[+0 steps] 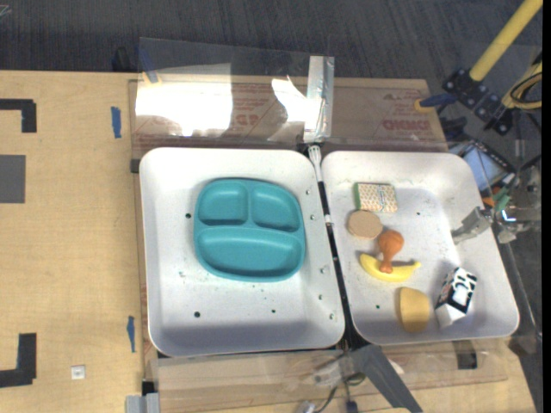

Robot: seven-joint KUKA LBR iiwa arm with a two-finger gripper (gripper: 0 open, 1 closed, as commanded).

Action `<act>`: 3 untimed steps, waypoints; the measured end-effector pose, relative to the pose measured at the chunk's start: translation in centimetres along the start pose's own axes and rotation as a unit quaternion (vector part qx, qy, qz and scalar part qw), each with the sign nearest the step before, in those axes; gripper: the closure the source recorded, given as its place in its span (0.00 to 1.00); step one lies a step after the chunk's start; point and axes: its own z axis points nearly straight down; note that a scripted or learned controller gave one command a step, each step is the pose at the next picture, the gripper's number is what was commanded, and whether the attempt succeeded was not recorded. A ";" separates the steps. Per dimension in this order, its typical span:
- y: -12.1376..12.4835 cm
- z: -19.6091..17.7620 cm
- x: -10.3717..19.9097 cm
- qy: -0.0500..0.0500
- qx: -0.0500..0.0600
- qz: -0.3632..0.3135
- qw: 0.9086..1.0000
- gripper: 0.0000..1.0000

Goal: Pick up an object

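Arm enters low at the right rim of the right bin; just the gripper and wrist hardware are visible there, poised over the bin's right edge, level with the drumstick. Finger spread: cannot tell, too small and blurred; nothing seen between them. Count, right bin, near to far: one yellow wedge-like block by the near wall, one black-and-white patterned object just right of it, one banana, one orange drumstick touching the banana, one tan round disc, one patterned square packet nearest the far wall. Left bin, adjacent: one teal divided plate, centred.
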 end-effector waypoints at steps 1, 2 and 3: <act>-2.7 11.4 8.2 0.000 0.000 -0.026 1.000 0.00; 8.3 12.0 10.6 -0.001 -0.004 -0.048 0.999 0.00; 7.9 12.0 10.3 -0.002 -0.003 -0.127 0.992 0.00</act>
